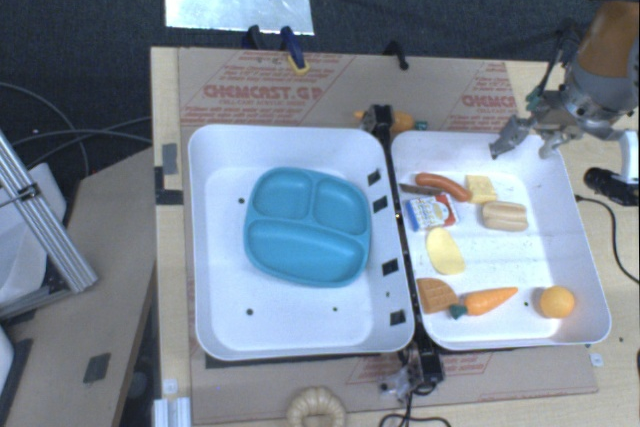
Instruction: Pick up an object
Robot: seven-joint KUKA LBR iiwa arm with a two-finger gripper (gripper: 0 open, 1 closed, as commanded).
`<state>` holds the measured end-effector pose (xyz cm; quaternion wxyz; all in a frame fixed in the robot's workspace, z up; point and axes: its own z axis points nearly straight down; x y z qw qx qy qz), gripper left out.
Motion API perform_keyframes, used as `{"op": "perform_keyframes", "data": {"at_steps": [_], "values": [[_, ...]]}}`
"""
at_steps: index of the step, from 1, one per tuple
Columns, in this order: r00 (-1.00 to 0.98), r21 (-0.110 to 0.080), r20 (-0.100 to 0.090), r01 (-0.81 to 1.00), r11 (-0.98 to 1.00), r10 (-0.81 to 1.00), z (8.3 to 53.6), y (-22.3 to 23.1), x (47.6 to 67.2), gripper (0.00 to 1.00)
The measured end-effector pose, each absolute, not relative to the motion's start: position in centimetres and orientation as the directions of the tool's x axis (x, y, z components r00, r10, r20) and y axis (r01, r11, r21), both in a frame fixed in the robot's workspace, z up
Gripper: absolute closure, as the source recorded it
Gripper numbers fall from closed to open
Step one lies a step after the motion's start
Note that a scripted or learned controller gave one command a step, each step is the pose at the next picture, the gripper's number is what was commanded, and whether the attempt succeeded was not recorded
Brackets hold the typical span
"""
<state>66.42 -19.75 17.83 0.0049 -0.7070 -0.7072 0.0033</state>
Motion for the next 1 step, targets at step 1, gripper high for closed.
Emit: {"op": "perform_keyframes", "data": {"at_steps": [1], "values": [[-0.003,0.002,0.0,1.0,0.003,1.0,18.77,-19.7,66.74,0.0]]}}
